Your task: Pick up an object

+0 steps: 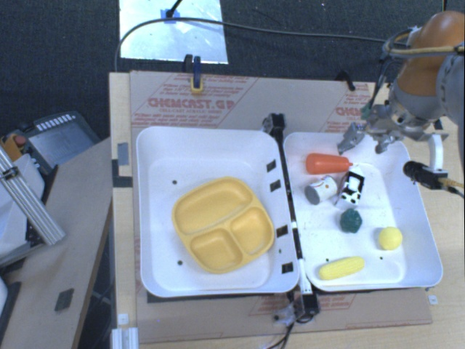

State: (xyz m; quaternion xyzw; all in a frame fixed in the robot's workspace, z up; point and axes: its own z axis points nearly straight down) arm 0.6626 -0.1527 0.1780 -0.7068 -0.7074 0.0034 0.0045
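The tool (pixel 365 139) hangs open and empty over the right bin's (pixel 414 224) far edge, just beyond the orange carrot (pixel 327 163).

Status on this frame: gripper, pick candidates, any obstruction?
Gripper open, holding nothing, over right bin's far edge. Nearest candidate: orange carrot, just below it. Black-and-white cow and grey cup crowd the carrot's near side.

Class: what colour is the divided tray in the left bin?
Yellow: the divided tray shows best in the camera view.
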